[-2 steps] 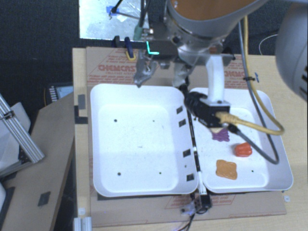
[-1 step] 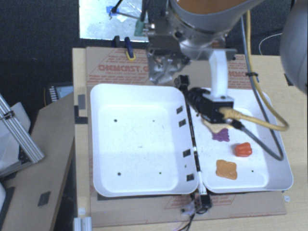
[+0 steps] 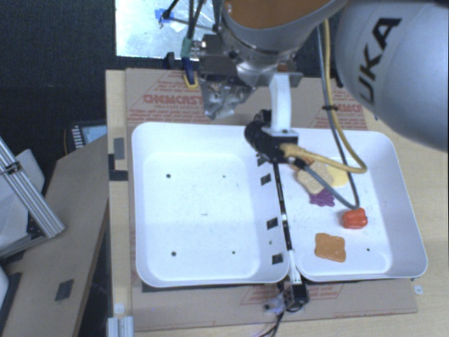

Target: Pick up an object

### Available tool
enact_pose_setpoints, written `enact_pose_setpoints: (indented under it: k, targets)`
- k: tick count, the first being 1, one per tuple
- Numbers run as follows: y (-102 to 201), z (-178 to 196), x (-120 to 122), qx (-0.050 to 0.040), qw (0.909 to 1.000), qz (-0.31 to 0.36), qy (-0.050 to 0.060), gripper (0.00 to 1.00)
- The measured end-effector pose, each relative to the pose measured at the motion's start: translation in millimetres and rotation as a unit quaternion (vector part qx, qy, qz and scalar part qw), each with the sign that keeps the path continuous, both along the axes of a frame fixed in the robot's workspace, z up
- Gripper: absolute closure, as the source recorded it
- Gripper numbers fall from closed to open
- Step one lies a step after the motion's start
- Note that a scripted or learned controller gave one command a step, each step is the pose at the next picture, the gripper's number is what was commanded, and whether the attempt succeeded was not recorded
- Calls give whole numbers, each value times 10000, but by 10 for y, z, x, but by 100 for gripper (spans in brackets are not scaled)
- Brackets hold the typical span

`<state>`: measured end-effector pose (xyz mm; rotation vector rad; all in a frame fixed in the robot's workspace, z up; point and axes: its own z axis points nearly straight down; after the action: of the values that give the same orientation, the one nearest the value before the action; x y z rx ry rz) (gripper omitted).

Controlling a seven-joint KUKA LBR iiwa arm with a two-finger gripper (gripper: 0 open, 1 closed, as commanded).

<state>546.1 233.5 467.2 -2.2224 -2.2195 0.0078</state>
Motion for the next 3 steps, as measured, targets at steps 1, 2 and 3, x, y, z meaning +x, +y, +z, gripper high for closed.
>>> enact_pose_setpoints:
  k: [1,2,3]
  targets:
    - [9,593,195,29,10000,10,-53,100]
    - [-174,331,-211,15,10000,3,-10,100]
    - [-4,684,-614,29,10000,37,-36,100]
